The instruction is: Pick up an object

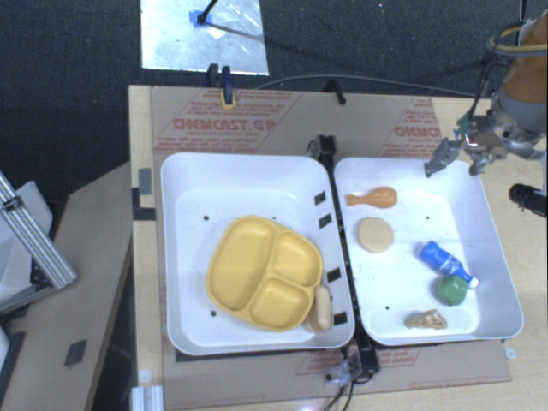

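Bright, even overhead light, glare on the white bins (257, 171), slightly soft focus.

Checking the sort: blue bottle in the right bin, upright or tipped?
Tipped. The blue bottle lies on its side on the right bin's floor, white cap end beside the green ball.

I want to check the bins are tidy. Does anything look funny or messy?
Mostly tidy. The yellow divided tray sits crooked in the left bin, turned at an angle to the walls. A beige oval piece leans against its lower right edge. Nothing looks spilled or broken.
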You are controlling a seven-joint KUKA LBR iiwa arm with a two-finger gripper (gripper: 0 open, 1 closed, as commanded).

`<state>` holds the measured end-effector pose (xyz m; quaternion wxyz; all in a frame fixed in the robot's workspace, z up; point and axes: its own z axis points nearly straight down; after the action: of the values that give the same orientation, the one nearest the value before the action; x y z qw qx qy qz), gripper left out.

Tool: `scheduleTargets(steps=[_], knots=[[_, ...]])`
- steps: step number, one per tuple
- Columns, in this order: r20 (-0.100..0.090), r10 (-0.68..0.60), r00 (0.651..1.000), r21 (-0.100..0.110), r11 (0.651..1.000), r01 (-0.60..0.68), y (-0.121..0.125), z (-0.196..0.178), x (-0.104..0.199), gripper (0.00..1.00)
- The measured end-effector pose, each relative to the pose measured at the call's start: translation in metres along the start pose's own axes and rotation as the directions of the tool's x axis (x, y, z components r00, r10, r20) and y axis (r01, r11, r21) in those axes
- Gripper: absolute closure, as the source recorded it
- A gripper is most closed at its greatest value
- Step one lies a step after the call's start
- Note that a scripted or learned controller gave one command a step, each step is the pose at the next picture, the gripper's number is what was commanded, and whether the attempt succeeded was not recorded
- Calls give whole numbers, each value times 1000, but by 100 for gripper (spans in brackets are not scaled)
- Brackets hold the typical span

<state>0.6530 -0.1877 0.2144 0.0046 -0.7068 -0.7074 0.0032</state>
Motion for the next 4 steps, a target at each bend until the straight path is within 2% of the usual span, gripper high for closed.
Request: scheduleTargets(steps=[1, 3, 4], knots=[[3, -3, 1000, -13, 1000, 3, 3, -9, 1, 0], [3, -2, 1000, -11, 1000, 2, 1, 111, -6, 0], [3, -4, 1000, -13, 1000, 4, 2, 130, -6, 0]])
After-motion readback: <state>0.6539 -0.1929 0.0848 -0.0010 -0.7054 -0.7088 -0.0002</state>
